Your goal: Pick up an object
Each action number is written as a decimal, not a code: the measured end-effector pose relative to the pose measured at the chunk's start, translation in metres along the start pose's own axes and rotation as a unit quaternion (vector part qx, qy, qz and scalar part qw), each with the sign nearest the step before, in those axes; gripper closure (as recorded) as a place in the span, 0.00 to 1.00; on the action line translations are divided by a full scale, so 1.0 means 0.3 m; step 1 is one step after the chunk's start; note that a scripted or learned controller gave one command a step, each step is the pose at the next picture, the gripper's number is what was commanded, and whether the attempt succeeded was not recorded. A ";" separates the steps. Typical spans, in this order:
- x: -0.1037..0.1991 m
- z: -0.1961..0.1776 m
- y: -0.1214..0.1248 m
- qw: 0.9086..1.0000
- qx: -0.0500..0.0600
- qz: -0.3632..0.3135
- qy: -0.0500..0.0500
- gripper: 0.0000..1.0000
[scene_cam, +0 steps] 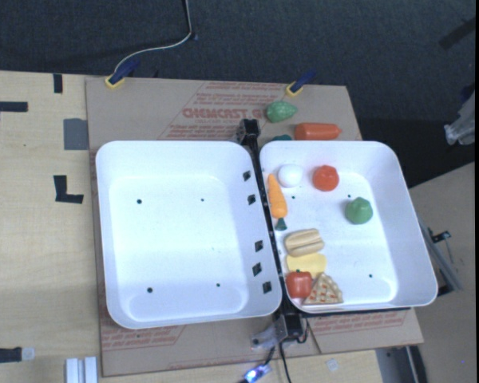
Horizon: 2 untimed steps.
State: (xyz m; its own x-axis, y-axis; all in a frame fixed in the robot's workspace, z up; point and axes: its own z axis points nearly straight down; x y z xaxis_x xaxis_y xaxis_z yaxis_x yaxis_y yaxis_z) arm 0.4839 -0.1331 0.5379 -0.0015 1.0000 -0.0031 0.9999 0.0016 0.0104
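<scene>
Right bin holds a white ball, tomato, green pepper, carrot (against the divider), and a waffle; fingers' state: cannot tell.

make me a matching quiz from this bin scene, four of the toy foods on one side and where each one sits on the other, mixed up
Things:
1. white egg
2. waffle slice
3. green pepper
4. long red piece

Places:
A. on the cardboard, just beyond the right bin's far rim
B. near corner of the right bin, beside the red tomato
C. far end of the right bin, next to the red ball
D. right bin, apart from the others, toward its right side

Pairs: 1-C, 2-B, 3-D, 4-A
</scene>
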 end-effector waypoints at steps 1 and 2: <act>-0.111 0.014 0.152 1.000 0.005 0.002 0.000 1.00; -0.016 0.751 0.126 1.000 0.014 0.000 0.004 1.00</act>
State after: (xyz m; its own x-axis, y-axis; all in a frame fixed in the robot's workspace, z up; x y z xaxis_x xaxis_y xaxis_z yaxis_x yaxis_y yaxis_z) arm 0.5241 -0.1385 0.3130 -0.0011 1.0000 0.0043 0.9998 0.0012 -0.0181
